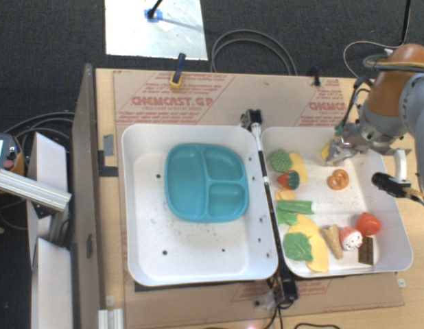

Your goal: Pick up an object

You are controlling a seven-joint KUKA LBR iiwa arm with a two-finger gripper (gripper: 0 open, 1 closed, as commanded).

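A: Start at the near rim of the right bin (397,256). What sits there?

B: At about five o'clock in that bin, a brown block (366,251), a red-and-white piece (350,238) and a tan wedge (332,236) crowd together, with a red tomato-like piece (368,223) just beyond. Toward seven o'clock, a green leaf (297,246) lies on a yellow piece (313,242).

A: And mid-bin?

B: Green stalks (291,210) at nine o'clock, then a small red piece (289,179) touching a green bumpy piece (280,160). An orange ring (338,179) lies alone near the centre.

A: The left bin (140,204)?

B: It holds a teal divided plate (205,183).

A: The gripper (339,148)?

B: At the far rim, about twelve o'clock, low over something yellow (324,153) at its tip. I can't tell how it is set; it is too small and blurred.

A: So what could go wrong?

B: The yellow thing sits close against the bin wall, so I'd judge a grasp could catch the rim or nudge the piece away. Nothing is visibly held. If it goes for the near cluster instead, touching neighbours could get dragged along.
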